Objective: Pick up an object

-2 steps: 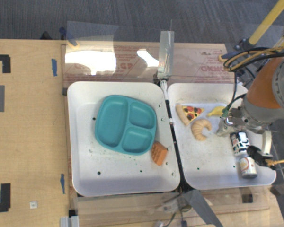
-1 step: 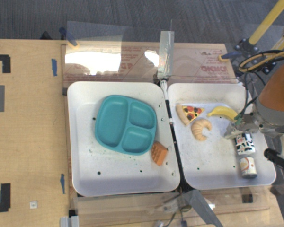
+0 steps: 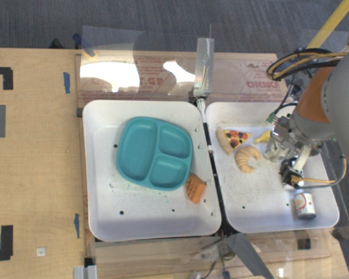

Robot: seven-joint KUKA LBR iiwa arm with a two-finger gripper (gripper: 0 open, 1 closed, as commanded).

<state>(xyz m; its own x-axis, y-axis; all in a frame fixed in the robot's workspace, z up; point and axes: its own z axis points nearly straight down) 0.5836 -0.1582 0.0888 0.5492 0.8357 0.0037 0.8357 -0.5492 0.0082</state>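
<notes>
In the right bin (image 3: 267, 214) my gripper (image 3: 274, 150) hangs low over the upper right part, just right of a tan croissant (image 3: 248, 157). A pizza slice (image 3: 234, 138) lies to the left of the croissant. A small yellow piece (image 3: 263, 136) sticks out from under the gripper's left side and is partly hidden by it. A little white and red can (image 3: 304, 204) lies on its side in the bin's lower right corner.
The left bin (image 3: 104, 202) holds a teal divided plate (image 3: 154, 153) and an orange ridged piece (image 3: 195, 188) at the plate's lower right edge. A raised divider (image 3: 212, 173) separates the two bins. Cables (image 3: 291, 63) loop above the arm's orange band.
</notes>
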